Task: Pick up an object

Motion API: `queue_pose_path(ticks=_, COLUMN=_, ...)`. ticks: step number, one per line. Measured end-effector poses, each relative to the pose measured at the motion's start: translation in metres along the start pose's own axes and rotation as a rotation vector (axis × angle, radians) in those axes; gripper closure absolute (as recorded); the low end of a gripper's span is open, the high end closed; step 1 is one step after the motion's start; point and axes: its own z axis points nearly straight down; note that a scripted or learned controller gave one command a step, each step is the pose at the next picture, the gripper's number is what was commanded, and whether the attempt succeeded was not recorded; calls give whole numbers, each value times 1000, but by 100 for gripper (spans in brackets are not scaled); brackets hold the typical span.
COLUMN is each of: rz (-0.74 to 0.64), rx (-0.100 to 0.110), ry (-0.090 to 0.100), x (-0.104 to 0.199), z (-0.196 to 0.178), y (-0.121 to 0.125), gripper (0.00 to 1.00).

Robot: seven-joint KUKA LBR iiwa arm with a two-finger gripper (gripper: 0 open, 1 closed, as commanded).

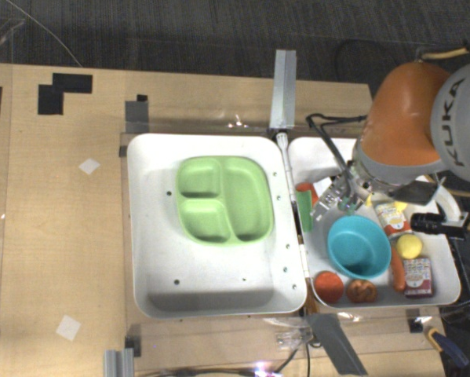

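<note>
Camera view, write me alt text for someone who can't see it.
A grey and orange robot arm lowers its gripper into the right bin, beside a blue bowl and small food items. The left bin holds a green divided plate.

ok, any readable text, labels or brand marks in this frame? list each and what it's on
"KUKA" on the grey arm housing, right of the orange band, reading sideways.
Red packet in the right bin: printed label, too blurred to read.
Small bottle beside the blue bowl: label too small to read.
Nothing else legible.
</note>
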Motion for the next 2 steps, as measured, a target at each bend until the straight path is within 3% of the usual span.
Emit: queue_pose_path(ticks=2, rz=406, rx=1, ry=-5, x=-138, z=-16, y=-16, gripper=100)
